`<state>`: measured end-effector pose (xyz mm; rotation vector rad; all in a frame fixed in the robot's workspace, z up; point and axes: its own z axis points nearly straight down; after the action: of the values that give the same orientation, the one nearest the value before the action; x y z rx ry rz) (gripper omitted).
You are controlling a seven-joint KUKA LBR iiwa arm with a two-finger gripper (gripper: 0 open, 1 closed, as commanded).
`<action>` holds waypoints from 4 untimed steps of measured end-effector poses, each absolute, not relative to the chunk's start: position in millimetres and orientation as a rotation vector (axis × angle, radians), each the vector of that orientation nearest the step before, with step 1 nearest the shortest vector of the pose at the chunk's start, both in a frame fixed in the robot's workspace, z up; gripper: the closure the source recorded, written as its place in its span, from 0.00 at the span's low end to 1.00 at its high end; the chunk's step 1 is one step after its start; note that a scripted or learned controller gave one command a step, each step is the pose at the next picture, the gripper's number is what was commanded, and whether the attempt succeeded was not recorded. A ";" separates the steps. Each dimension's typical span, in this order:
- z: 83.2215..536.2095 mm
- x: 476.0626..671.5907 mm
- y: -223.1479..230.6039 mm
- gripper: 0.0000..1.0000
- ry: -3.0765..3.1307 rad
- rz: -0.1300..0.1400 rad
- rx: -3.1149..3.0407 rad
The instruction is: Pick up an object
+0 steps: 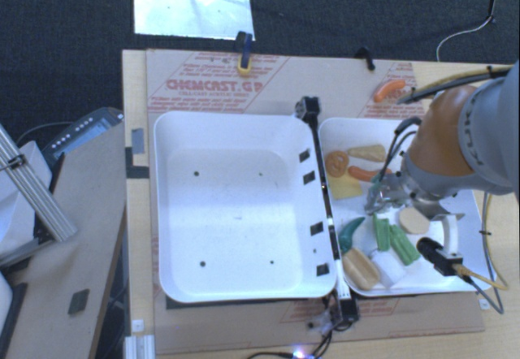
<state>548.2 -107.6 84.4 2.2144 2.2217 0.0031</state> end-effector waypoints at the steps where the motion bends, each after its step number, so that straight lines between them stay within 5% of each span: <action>1: 85.3 592.7 -95.7 1.00 2.225 0.006 2.211; 3: 85.1 612.9 -84.0 1.00 2.225 0.004 2.215; 4: 85.9 646.1 -82.9 1.00 2.226 0.001 2.215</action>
<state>646.1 -82.9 85.9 2.2154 2.2263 0.0013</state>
